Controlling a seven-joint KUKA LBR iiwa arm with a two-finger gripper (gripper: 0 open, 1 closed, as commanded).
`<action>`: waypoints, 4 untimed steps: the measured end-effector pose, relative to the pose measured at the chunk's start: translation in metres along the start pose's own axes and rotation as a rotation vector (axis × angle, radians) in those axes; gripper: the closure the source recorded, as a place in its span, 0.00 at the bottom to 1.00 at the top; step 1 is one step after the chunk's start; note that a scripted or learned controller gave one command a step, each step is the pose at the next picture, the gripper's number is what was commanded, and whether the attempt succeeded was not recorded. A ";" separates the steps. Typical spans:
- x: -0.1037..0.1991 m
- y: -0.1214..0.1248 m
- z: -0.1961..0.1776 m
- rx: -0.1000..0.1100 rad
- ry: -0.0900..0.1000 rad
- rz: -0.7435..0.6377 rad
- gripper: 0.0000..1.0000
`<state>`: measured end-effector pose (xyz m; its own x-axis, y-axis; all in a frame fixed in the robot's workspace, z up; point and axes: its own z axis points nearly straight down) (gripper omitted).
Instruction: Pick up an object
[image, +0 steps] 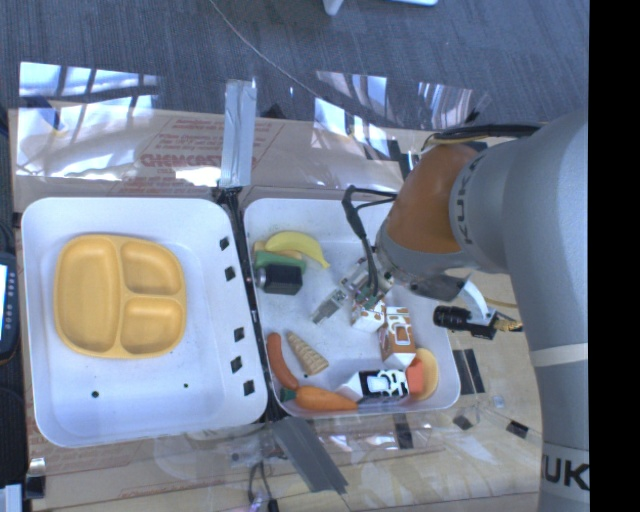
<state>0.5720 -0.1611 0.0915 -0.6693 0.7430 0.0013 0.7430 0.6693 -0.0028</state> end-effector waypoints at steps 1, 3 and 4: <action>-0.012 0.096 0.001 0.009 0.009 -0.094 0.00; 0.013 0.034 -0.011 -0.001 0.000 0.034 1.00; -0.050 0.046 -0.173 -0.009 -0.014 -0.129 1.00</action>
<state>0.6399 -0.1669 0.2648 -0.7594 0.6506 -0.0127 0.6505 0.7594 0.0053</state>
